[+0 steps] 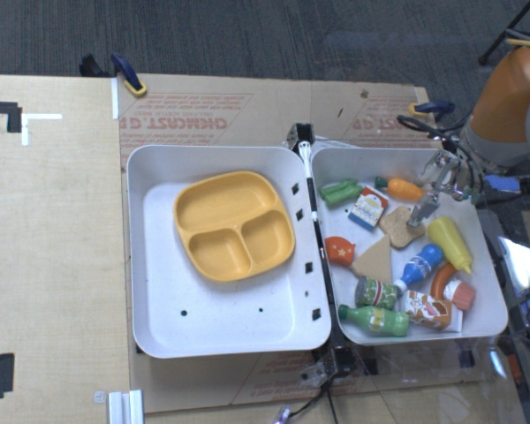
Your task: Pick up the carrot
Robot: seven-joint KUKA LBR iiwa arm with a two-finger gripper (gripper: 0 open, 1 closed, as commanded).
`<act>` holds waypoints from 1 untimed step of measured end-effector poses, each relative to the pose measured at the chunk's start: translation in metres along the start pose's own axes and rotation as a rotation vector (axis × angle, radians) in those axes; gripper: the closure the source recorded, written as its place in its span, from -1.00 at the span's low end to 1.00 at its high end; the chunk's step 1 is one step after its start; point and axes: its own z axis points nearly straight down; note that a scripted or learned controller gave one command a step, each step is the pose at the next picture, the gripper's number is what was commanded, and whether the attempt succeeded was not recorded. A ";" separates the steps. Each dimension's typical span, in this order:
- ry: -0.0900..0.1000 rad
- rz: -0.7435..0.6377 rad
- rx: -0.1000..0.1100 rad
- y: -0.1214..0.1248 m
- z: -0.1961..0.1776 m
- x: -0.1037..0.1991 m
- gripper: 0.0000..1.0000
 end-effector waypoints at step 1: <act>-0.002 0.368 0.001 0.001 0.000 -0.002 -1.00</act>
